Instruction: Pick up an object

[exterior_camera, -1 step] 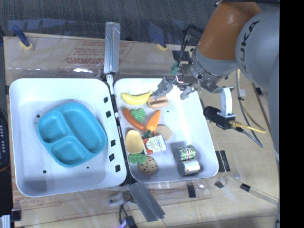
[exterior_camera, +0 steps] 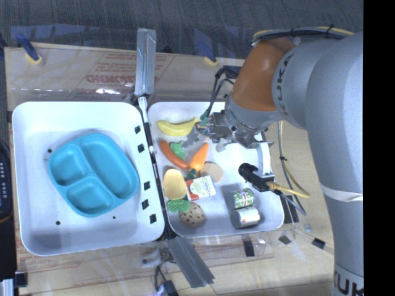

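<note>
Grey arm casing (exterior_camera: 321, 103) bears black letters "KUKA" by the orange band and again at the lower right edge — other printing, on the red-and-white carton (exterior_camera: 202, 188) and the green-labelled can (exterior_camera: 243, 198), is too small to read. Its fingers (exterior_camera: 208, 128) sit at twelve o'clock in the right bin (exterior_camera: 271, 217); whether they are released or clenched I cannot tell. Just at nine o'clock of them lies the banana (exterior_camera: 175, 127), at six o'clock two carrots (exterior_camera: 185, 155). A blue divided tray (exterior_camera: 92, 174) rests in the left bin (exterior_camera: 31, 227).
</note>
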Robot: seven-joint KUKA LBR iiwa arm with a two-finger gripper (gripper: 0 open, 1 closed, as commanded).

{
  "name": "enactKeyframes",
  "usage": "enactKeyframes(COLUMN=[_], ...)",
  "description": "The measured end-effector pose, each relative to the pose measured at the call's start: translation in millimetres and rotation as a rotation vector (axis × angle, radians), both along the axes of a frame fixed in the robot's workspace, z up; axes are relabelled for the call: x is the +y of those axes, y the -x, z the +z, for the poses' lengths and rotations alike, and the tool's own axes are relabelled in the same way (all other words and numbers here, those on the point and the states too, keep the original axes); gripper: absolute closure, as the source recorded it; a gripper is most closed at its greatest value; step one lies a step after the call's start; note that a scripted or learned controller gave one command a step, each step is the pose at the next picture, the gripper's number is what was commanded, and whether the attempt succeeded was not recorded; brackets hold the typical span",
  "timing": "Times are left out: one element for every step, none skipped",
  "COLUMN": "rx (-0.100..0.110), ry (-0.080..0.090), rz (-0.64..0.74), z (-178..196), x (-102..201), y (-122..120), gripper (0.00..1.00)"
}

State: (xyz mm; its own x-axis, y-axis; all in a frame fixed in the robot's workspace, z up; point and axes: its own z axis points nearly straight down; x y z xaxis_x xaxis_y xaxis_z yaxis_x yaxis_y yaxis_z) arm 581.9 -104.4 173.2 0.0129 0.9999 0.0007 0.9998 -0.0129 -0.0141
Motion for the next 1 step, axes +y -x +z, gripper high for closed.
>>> enactKeyframes(rx=[-0.016], ry=[0.002], rz=[0.123], z=[-80.7], x=[-18.3], y=[-26.5], gripper=[0.0])
